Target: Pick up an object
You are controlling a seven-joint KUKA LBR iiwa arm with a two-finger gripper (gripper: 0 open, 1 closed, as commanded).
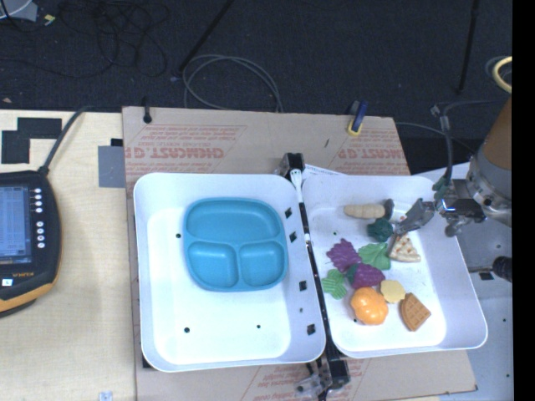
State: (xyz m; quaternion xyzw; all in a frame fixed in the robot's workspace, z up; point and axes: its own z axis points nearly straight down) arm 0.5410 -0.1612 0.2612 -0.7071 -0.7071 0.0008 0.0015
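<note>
White right bin [468, 324] holds all the candidates: beige root-like piece [363, 211], dark green piece [380, 230], pale wedge [405, 248], purple grapes [343, 253], orange fruit [369, 306], small yellow piece [392, 291], brown waffle-like piece [414, 312]. Left bin [159, 307] has just the blue divided plate [235, 245].

Hand [410, 220] is low over the right bin's upper part, just beside the green piece and pale wedge. Nothing visibly between its fingers; can't tell how far apart they are, too small and dark.

Judgement: approach/descent stage, grasp not made. Next move needs the tips centred on one item, likely the wedge or green piece, without nudging its neighbours, since they sit close together.

Arm is cut off at the right edge, only the orange band and wrist visible. Fingertip contact with the toys unclear.
</note>
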